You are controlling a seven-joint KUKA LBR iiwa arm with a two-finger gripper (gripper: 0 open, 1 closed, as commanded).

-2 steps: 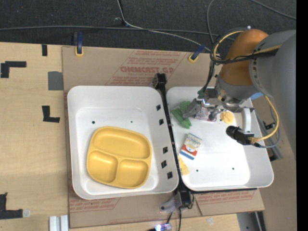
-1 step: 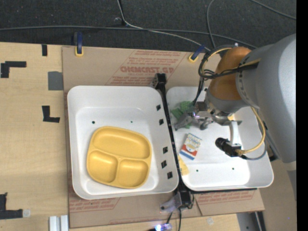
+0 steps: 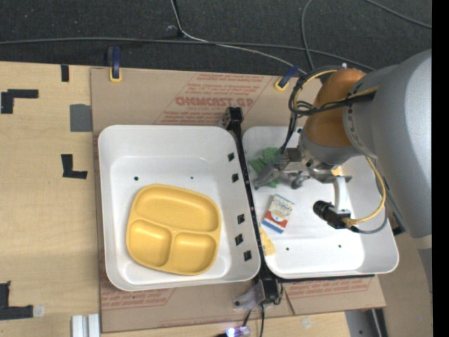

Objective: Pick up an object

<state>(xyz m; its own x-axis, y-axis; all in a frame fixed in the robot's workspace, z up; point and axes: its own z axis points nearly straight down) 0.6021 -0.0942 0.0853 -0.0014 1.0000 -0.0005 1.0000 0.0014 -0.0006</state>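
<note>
My gripper [image 3: 270, 176] is low in the right bin [image 3: 330, 255], near its back left part, with the orange band and grey arm above it. Its metal fingers point left, right beside a green object [image 3: 265, 160] that lies against the bin's left wall. Whether the green object sits between the fingers is hidden by the wrist. A small white, blue and red packet [image 3: 278, 213] lies on the bin floor just in front of the gripper. A small yellow piece [image 3: 266, 243] rests by the left wall nearer the front.
The left bin [image 3: 119, 160] holds a yellow three-compartment plate [image 3: 173, 228]. A black divider [image 3: 242, 181] runs between the bins. Black cable with a connector [image 3: 330, 213] hangs from the wrist over the right bin. Brown cardboard [image 3: 210, 97] underlies both bins.
</note>
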